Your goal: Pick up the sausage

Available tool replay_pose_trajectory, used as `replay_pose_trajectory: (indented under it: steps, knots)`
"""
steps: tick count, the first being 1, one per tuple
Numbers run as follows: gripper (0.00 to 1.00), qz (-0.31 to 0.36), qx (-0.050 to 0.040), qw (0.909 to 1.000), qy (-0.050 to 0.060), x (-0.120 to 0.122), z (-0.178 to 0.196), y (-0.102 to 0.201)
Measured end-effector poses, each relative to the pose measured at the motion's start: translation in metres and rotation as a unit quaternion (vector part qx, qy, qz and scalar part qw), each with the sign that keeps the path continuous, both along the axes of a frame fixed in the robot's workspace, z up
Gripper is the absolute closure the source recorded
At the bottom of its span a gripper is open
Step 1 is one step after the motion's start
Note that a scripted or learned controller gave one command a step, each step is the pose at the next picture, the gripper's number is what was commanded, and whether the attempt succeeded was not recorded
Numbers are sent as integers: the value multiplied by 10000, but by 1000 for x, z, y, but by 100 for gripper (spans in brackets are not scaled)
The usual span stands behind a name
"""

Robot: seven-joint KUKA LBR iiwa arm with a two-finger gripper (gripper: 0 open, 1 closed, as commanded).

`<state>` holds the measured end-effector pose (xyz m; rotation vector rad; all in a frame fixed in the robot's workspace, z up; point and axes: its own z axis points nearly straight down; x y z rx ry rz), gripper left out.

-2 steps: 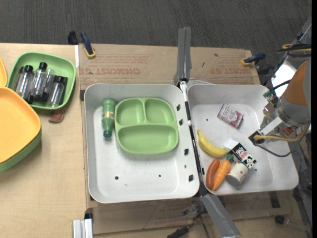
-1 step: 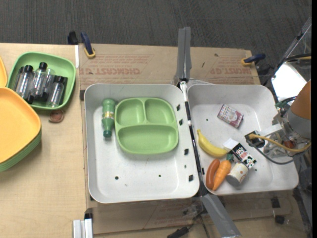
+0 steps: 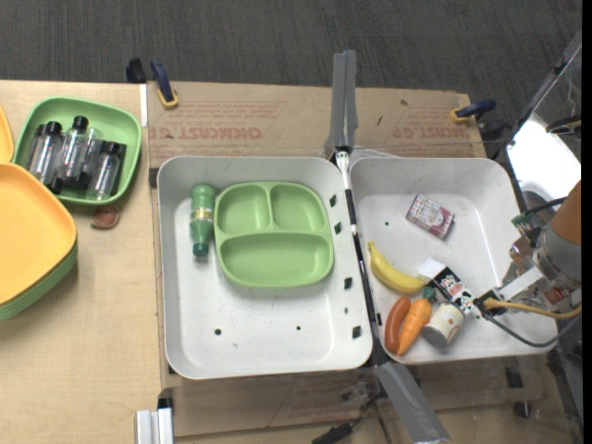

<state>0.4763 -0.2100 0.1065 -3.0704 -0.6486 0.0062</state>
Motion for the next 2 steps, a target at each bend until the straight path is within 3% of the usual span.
replay_pose_trajectory:
  steps: [1, 2]
  knots:
    - [100, -978, -15, 9952, 6, 82, 23, -12]
    - [100, -856, -18, 9963, -1, 165, 45, -12]
